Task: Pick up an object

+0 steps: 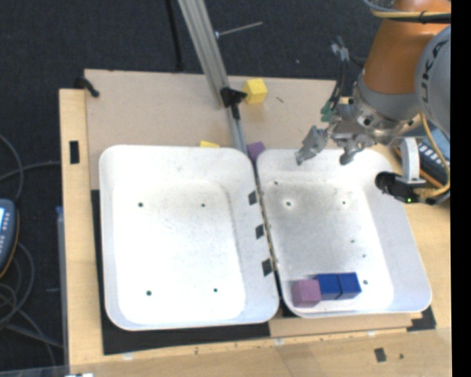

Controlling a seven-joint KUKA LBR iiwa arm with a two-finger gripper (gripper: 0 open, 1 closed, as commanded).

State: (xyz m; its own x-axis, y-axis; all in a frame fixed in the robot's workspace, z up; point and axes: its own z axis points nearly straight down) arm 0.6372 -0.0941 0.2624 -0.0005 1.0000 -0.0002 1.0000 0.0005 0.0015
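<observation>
1. Two white bins sit side by side on the bench; I take the right bin (pixel 392 234) as the landmark for everything below.
2. Camera view, the targets: three blocks lie in a row along this bin's near wall, toward its near-left corner. The purple block (pixel 305 291) is leftmost, and two blue blocks (pixel 337 285) sit just beside it, touching one another.
3. Camera view, the tool: the gripper (pixel 328 148) hangs over the bin's far rim, well apart from the blocks. Its two fingers are spread, with nothing between them.
4. Camera view, surroundings: the left bin (pixel 125 210) adjoins the landmark's left wall. Behind the landmark's far-left corner stand a small purple cube (pixel 255 149) and, further back, a yellow cube (pixel 256 90), both on the bench and outside the bins.
5. Doing the step well, as I judge it: carry the spread fingers across the bin to the near wall and centre them over a single block. The purple one looks easiest, since only one side has a neighbour. Turn the wrist so neither finger lands on a blue block or the wall, descend fully, then close.
</observation>
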